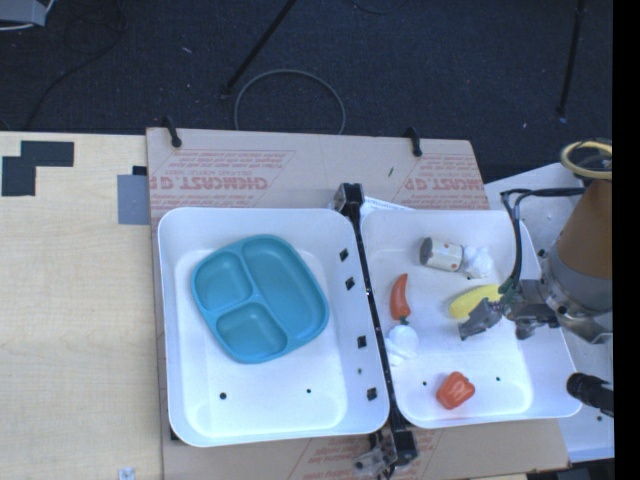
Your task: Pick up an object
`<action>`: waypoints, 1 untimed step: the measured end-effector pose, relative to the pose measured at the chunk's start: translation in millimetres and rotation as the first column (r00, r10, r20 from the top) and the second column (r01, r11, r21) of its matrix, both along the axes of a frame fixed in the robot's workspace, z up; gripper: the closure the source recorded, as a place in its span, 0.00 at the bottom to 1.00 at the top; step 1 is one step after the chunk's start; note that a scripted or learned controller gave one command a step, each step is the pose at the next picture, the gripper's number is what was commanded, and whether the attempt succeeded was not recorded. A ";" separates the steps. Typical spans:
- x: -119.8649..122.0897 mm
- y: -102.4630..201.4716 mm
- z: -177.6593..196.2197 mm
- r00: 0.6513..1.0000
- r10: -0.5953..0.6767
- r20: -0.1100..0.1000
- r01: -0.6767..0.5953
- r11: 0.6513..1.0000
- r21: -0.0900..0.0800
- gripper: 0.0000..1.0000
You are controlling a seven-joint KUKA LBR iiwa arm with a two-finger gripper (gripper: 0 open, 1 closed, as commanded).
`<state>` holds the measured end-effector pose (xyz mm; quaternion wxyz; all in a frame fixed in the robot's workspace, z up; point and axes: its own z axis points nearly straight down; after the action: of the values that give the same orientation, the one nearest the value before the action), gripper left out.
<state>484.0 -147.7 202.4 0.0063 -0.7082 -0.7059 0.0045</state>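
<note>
The right bin (500, 411) holds several small objects. A yellow banana-shaped piece (468, 302) lies near its right side. My gripper (481, 320) hangs low over the bin just below and right of that yellow piece, close to it or touching it. Nothing shows as lifted. A grey and white cylinder (441, 255) lies at the back with a white lump (481, 263) beside it. An orange-red chili (400, 295) lies by the divider, with a small white object (403, 341) below it. A red-orange pepper (455, 390) sits near the front.
The left bin (185, 388) holds a blue divided plate (260, 298). A black divider (366, 308) runs between the two bins. The grey arm with its orange band (590, 238) comes in from the right over the bin's edge. Cables hang beside it.
</note>
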 end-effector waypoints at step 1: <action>2.9 -0.2 6.4 1.000 0.003 0.014 -0.003 1.000 -0.003 0.00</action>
<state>486.9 -147.9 208.8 0.0005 -0.7073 -0.7069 0.0007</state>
